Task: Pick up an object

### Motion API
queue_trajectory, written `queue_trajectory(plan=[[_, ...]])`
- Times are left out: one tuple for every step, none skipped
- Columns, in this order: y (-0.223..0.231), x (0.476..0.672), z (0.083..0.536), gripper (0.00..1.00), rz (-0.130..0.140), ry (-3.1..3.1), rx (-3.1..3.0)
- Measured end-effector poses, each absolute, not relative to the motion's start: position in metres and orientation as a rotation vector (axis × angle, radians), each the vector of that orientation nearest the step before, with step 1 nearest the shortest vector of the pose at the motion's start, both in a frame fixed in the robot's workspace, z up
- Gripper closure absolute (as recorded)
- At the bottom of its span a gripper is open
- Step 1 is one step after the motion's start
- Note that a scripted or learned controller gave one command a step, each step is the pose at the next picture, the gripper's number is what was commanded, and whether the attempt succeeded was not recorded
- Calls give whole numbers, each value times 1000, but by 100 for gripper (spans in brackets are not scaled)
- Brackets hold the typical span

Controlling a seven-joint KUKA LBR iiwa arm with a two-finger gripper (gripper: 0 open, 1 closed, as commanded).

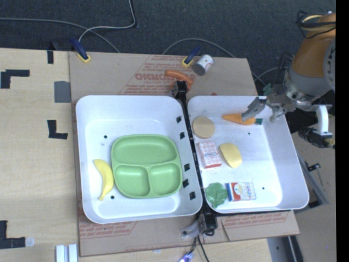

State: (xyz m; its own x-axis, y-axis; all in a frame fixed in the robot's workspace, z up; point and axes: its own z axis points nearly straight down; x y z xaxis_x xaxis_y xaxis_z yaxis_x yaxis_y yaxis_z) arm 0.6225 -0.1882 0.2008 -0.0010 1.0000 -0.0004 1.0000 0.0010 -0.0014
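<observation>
1. So here's where we're at: nothing is lifted yet as far as we can see. The gripper [255, 112] sits over the far right part of the right bin [278, 162], right at the orange carrot-looking piece [238, 118]

2. We honestly can't tell what the gripper is doing with that piece. It's at or on the carrot's right end, but the view is too small and blurry there to call it a grip or just a hover. So we're not claiming it holds anything

3. The carrot piece looks like it's lying on the bin floor near the back wall, pointing left, so our guess is that it's the target for this try

4. Other candidates in the same bin, all lying untouched: a round tan disc [203, 127], a yellow lemon-ish thing [231, 155], a small red and white packet [208, 154], a green leafy piece [215, 194] in the near corner and a white card with red and blue print [240, 190] just beside it

5. The left bin [90, 146] has a green divided tray [146, 164] and a banana [104, 177] just to its left, well apart from the arm

6. What's left, in our judgement: get a firm close on the carrot, then raise it clear of the bin. So basically the whole pick is still to be proven
</observation>
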Motion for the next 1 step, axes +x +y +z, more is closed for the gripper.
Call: queue_trajectory(plan=[[-161,662,92,0,12,-2215,-2217]])
